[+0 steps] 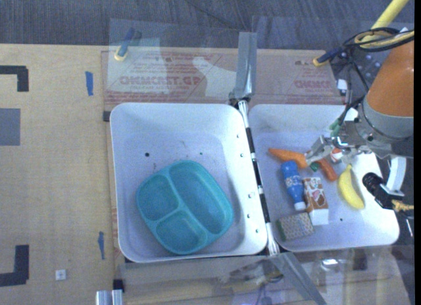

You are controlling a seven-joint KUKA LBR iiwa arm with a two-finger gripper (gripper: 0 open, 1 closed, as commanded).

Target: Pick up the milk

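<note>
A: Where do we find the milk (316, 200)?

B: In the right bin (388, 231), lying flat: a small carton with a brown-and-red printed face and a white end toward the near wall. A blue bottle (292, 183) lies just beside it on the left, and a grey sponge (295, 226) sits near its lower corner. A banana (350, 188) lies to its right, apart from it.

A: And the end effector (327, 150)?

B: It hangs over the far part of that bin, above the carrot (288, 156) and a small red-and-green item, beyond the milk. We cannot tell from this view whether it is open or closed; nothing of the milk sits in it.

A: How do we do this step well?

B: We judge 3 points matter. Bring the end effector nearer, over the carton's middle. Turn it so it closes across the narrow width, not the length. Descend clear of the bottle, since the left side has little room, and the carton may slide if nudged.
</note>
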